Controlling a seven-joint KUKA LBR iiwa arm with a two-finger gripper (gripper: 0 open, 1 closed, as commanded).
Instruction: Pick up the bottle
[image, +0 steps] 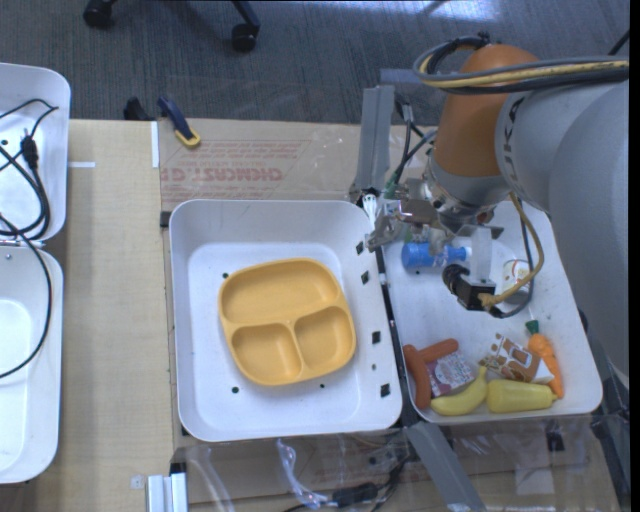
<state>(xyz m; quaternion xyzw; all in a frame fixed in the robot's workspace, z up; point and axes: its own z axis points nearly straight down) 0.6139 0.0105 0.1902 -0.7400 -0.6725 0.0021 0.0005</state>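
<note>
Nearest, toy food lies heaped in the right bin's front corner: sausage, banana, carrot. The left bin holds a yellow plate. Farther back in the right bin, the blue bottle lies on its side, just under the hand. Whether the hand is spread or pinching the bottle, I cannot tell. A good grasp probably means closing squarely across the bottle's body, then lifting straight up, clear of the bin wall.

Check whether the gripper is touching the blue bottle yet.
Cannot tell. In the camera view the gripper hangs over the blue bottle, and the wrist hides where they would meet.
</note>
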